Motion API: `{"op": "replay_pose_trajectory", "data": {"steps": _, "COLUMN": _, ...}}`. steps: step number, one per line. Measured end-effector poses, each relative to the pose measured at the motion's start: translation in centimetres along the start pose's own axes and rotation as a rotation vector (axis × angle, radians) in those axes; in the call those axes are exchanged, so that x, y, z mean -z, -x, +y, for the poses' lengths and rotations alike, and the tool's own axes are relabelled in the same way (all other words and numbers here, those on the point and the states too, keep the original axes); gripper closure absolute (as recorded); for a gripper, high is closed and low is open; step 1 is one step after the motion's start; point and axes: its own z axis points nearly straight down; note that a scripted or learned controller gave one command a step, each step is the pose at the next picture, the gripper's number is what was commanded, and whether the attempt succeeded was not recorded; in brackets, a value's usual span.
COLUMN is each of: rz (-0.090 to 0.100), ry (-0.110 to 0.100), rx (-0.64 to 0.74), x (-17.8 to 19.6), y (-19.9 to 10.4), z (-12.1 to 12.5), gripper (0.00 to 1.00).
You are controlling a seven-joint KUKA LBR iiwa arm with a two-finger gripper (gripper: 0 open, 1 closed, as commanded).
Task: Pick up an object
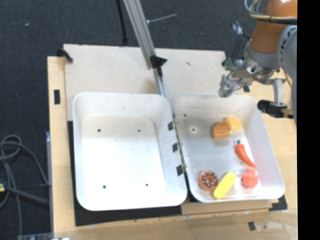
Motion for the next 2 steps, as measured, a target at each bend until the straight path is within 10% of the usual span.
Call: {"op": "replay_pose_trajectory", "data": {"steps": 2, "rz": 0.002, "ry": -0.005, "rx": 0.000, "x": 7.0, "y": -4.2, "z": -2.8, "gripper": 1.00}}
